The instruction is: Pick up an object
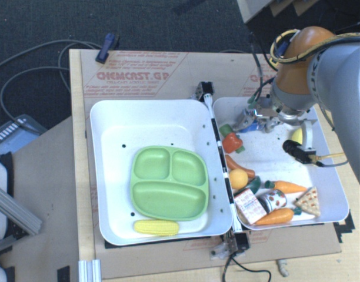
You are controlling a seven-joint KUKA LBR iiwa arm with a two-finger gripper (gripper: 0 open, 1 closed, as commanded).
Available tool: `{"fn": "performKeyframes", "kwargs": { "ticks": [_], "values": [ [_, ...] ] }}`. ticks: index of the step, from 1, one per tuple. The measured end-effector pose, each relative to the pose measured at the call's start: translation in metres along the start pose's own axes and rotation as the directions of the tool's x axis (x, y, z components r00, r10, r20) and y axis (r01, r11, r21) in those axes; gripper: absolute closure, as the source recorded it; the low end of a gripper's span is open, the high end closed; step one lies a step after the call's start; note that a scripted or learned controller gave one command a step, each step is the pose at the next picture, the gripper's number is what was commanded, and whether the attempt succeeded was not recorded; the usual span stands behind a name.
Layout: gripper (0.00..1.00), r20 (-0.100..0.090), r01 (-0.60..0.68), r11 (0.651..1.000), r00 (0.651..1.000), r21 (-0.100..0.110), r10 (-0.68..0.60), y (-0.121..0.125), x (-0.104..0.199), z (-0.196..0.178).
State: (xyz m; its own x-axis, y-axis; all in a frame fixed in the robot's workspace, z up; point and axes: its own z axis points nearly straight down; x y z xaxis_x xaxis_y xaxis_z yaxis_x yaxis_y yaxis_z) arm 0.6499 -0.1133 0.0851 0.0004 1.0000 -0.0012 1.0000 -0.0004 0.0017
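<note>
My gripper [252, 120] hangs low over the back left part of the right bin [339, 188], under the grey arm with its orange band [302, 47]. Just in front of it and to its left lie a red toy pepper with a green top [232, 143] and a small green piece [225, 129]. A yellow item [296, 136] sits to the gripper's right, partly behind a black cable. Nearer the front lie an orange-yellow fruit [240, 177], two carrots [289, 187] [275, 217], a pizza slice [308, 201], a small can [275, 200] and a red-and-white box [246, 204].
The left bin [105, 157] holds a green divided plate [169, 183] and a corn cob [156, 227] at its front. A black clamp [205, 89] sits where the bins meet at the back. A blue clip [106, 47] lies on the bench's far left corner.
</note>
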Motion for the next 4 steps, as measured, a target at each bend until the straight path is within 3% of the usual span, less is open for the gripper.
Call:
{"fn": "performKeyframes", "kwargs": {
  "ticks": [1, 2, 3, 4],
  "values": [
    [1.0, -0.002, -0.001, 1.0, 1.0, 0.01, 0.001, -0.002, 0.0, -0.008],
    [1.0, -0.001, -0.001, 1.0, 1.0, 0.003, 0.001, -0.113, -0.04, -0.02],
    [1.0, 0.0, 0.0, 1.0, 1.0, 0.0, 0.0, -0.136, -0.055, -0.065],
    [1.0, -0.001, -0.001, 1.0, 1.0, 0.003, 0.001, -0.171, -0.108, -0.062]
  ]
}}
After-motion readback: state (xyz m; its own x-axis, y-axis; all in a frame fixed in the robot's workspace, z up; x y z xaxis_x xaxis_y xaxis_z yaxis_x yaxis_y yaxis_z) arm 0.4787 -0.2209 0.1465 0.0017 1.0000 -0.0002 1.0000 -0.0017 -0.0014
